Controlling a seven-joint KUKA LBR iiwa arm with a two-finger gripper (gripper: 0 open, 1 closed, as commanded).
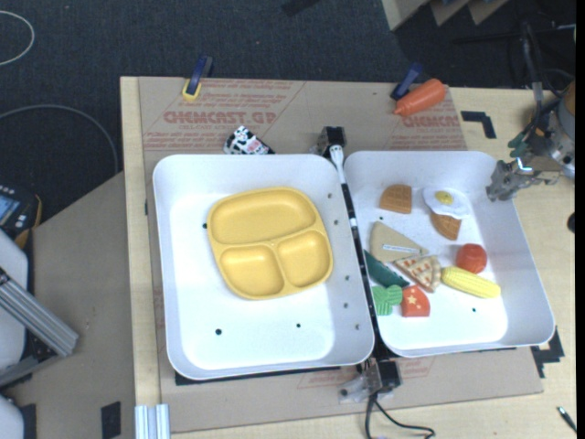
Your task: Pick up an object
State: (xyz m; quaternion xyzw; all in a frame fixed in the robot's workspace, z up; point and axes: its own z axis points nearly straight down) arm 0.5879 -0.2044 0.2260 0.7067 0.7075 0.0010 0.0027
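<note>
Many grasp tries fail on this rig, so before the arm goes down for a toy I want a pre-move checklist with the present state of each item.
1. Gripper above the right bin's far right rim, nothing seen between its fingers: ok.
2. Finger opening: cannot tell.
3. Loose targets: tomato and corn lie near the arm's side: ok.
4. Crowding: pizza slice, sandwich wedge and green piece lie packed together: not ok for a clean grasp.
5. Fried egg lies flat, probably hard to pinch: not ok.
6. Yellow tray sits in the left bin, away from the targets: ok.
</note>
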